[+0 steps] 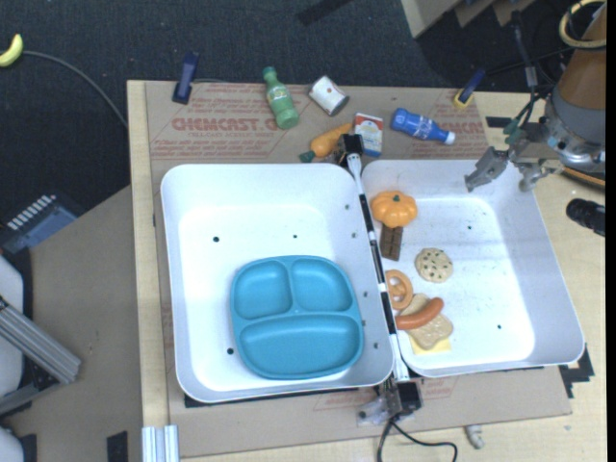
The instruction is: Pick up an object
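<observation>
claw (505, 166): spread, gripping nothing, above right white bin's (539, 306) far edge | small orange plastic pumpkin (394, 208): right bin, far-left corner | round speckled cookie (434, 265): nearer, mid-bin | blue three-compartment tray (295, 316): left white bin (202, 258)

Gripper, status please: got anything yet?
Gripper open, holding nothing, over right bin far corner. Pumpkin, cookie lie untouched. Nothing in the way.

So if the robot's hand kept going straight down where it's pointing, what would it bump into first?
Probably just the bare floor of the right bin, near its top corner. The hand hangs there with open fingers, well away from the pumpkin. Depth is hard to judge.
</observation>
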You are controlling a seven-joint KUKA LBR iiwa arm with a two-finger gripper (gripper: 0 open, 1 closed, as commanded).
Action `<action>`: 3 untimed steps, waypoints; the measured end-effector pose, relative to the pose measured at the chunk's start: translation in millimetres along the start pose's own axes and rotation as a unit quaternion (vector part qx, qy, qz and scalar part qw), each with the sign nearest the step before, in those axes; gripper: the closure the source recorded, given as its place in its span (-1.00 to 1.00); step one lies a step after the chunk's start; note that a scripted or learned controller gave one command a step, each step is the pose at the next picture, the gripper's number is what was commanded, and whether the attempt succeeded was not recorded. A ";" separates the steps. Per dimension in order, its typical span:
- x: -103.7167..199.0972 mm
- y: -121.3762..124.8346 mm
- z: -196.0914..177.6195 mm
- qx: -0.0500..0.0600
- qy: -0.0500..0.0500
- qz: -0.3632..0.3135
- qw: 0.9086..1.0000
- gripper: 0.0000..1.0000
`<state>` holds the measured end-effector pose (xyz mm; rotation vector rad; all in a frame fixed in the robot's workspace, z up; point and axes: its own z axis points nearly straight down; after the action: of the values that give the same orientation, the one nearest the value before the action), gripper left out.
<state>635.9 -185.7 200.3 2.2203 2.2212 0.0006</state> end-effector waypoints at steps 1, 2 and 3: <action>69.9 -29.4 40.3 0.001 0.001 0.000 1.000 -1.00; 73.7 -63.6 116.0 0.001 0.000 0.000 1.000 -1.00; 91.0 7.3 117.2 0.007 0.000 0.001 1.000 -1.00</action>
<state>643.2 -94.8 83.0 2.2286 2.2271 -0.0133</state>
